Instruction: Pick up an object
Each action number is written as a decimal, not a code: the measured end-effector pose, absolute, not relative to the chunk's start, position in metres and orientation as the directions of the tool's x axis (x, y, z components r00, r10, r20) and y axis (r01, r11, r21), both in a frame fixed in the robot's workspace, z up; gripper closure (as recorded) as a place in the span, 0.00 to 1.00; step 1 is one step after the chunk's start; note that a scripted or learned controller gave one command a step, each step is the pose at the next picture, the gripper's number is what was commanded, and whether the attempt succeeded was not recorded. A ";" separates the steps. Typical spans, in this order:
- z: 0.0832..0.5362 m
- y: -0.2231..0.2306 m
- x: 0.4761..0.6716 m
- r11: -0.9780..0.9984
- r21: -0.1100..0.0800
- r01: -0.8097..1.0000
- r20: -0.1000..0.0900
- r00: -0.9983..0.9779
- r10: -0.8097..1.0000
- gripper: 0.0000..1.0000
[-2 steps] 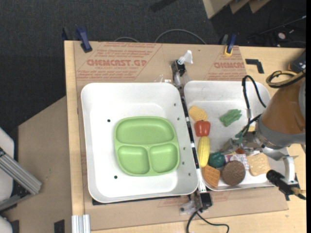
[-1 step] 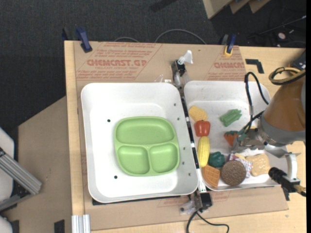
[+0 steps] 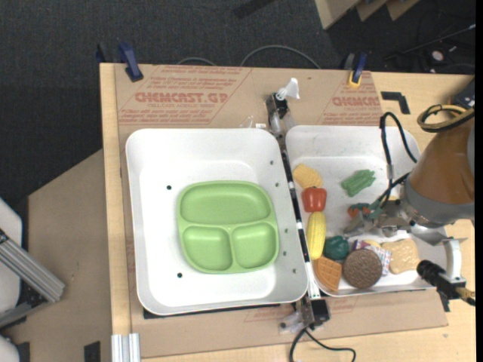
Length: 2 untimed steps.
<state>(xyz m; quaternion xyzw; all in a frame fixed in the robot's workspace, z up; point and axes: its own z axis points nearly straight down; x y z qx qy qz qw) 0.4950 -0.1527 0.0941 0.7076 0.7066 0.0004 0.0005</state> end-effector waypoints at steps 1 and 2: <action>0.084 -0.139 0.556 0.004 0.005 1.000 -0.001 -0.004 1.000 0.00; 0.084 -0.146 0.526 -0.002 -0.004 1.000 0.002 0.002 1.000 0.00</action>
